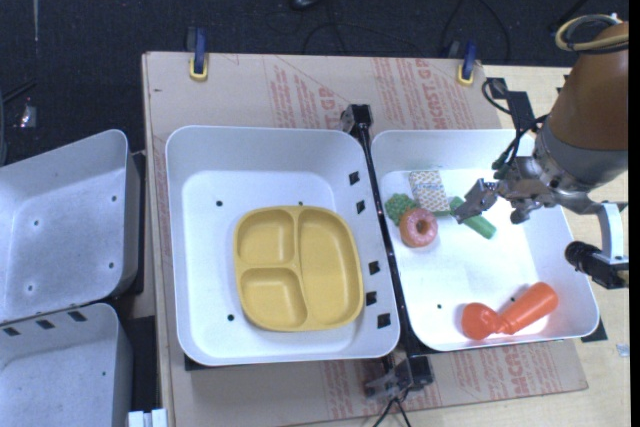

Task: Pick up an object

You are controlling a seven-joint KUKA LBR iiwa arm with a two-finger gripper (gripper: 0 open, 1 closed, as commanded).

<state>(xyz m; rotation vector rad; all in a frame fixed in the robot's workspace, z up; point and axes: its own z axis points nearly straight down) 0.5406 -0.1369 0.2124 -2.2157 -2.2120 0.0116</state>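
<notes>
From the camera above the tabletop, two white bins sit side by side. The left bin carries a yellow divided plate. The right bin holds the small things: a pink doughnut near its left wall at about 9 o'clock from the bin's middle, a green leafy piece touching the doughnut's upper left, a patterned packet just above at 11 o'clock, a green stick close to the centre, and an orange bottle-shaped toy lying flat at 5 o'clock.

The arm reaches in from 3 o'clock, and its pincer sits right over the green stick's upper end. The view is too dark and cluttered there, so I cannot tell whether the pincer is apart or together, or whether the stick is gripped.

The green stick looks like the likely target (it is nearest the tool). I judge it light, rigid and smooth plastic, so it may slip or roll; taking it across its narrow width near the middle should serve best. It lies at a slant, so the wrist would need to match that angle.
</notes>
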